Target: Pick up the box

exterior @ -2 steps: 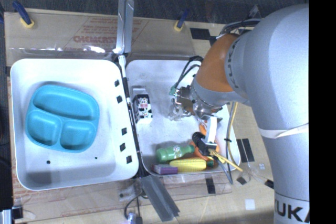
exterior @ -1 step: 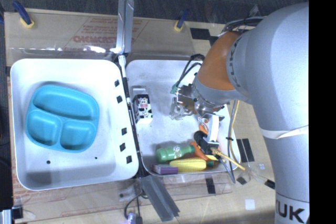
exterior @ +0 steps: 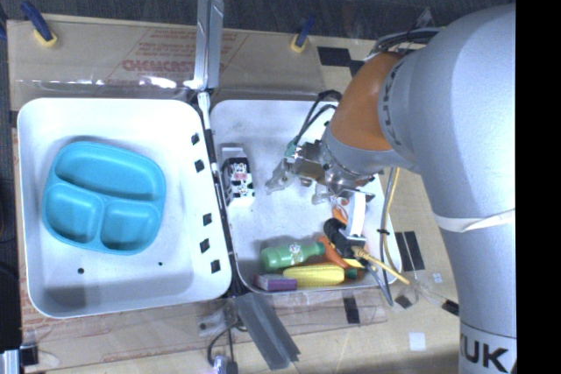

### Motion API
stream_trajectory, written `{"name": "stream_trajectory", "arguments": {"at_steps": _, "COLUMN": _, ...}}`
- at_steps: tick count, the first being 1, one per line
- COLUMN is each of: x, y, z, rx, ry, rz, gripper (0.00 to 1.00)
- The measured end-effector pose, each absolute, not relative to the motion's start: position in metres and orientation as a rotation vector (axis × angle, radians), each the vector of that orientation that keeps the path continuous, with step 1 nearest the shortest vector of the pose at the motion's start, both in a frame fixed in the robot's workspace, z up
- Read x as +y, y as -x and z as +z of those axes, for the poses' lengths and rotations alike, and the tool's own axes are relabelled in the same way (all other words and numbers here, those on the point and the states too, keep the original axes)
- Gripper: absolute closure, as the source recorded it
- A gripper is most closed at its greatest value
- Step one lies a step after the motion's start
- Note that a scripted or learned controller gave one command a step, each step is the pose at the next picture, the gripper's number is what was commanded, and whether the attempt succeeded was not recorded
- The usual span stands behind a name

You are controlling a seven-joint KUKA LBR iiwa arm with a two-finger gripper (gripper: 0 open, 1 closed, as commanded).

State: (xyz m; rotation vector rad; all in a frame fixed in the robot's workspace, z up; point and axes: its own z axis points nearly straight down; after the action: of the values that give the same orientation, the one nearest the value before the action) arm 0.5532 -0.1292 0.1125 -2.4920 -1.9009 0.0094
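Observation:
The box (exterior: 237,175) is small, white and black with a red print, and stands in the right bin (exterior: 263,123) against its left wall. My gripper (exterior: 298,187) hangs over the middle of that bin, a short way to the right of the box and not touching it. Its fingers (exterior: 276,182) are spread open with nothing between them. The grey arm with its orange band (exterior: 368,114) reaches in from the right and covers the bin's right side.
At the right bin's front edge lie a green bottle (exterior: 292,255), a yellow item (exterior: 313,275), a purple stick (exterior: 276,283) and an orange piece (exterior: 335,251). The left bin (exterior: 53,289) holds a blue divided tray (exterior: 105,195).

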Motion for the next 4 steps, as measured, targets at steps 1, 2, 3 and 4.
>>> {"name": "stream_trajectory", "arguments": {"at_steps": 1, "x": -0.109, "y": -0.505, "z": 0.09, "rx": -1.924, "ry": 2.477, "rz": 0.005, "gripper": 0.0}}
{"name": "stream_trajectory", "arguments": {"at_steps": 2, "x": -0.107, "y": -0.551, "z": 0.092, "rx": -2.234, "ry": 2.208, "rz": 0.001, "gripper": 0.0}}
{"name": "stream_trajectory", "arguments": {"at_steps": 3, "x": -0.106, "y": -0.551, "z": 0.102, "rx": -2.238, "ry": 2.204, "rz": 0.001, "gripper": 1.0}}
{"name": "stream_trajectory", "arguments": {"at_steps": 4, "x": -0.106, "y": -0.551, "z": 0.102, "rx": -2.238, "ry": 2.204, "rz": 0.001, "gripper": 0.0}}
